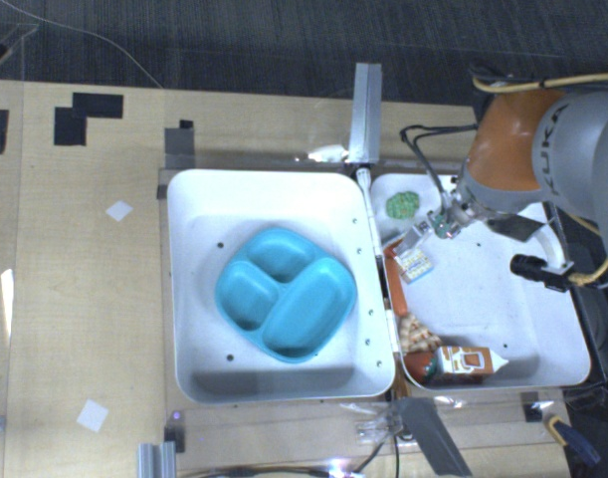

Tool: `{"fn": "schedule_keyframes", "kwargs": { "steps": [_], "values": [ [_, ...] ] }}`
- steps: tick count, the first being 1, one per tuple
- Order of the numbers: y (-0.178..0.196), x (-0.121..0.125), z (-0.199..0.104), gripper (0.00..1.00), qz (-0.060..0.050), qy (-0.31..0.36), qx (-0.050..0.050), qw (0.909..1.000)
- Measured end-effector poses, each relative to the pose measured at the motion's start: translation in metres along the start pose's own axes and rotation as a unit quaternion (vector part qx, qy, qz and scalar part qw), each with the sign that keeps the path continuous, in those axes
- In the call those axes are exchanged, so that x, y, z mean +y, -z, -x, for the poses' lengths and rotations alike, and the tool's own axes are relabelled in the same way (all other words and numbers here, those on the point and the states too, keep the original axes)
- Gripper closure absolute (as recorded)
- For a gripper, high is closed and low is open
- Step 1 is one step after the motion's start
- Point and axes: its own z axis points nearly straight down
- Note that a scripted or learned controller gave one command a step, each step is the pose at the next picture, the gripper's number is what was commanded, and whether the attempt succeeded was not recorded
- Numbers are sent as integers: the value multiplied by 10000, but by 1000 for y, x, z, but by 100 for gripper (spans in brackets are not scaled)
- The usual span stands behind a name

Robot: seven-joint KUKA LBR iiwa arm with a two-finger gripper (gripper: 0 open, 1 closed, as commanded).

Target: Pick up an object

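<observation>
Seemingly mid-approach, the end effector (435,225), its state impossible to tell, hung above the small rectangular printed packet (413,262), needing a descent next.

The grey arm (572,157) is reaching in from the right, its gripper (435,224) pointing down-left; the finger detail is perhaps too blurred to read

Even overhead light; soft shadows; slight blur throughout
</observation>
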Motion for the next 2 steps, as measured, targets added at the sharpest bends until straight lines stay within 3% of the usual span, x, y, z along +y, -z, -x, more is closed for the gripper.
{"fn": "schedule_keyframes", "kwargs": {
  "steps": [1, 2],
  "values": [
    [13, 3, -1, 100, 20, 12, 11, 10000],
    [25, 6, 0, 100, 52, 22, -11, 10000]
  ]
}}
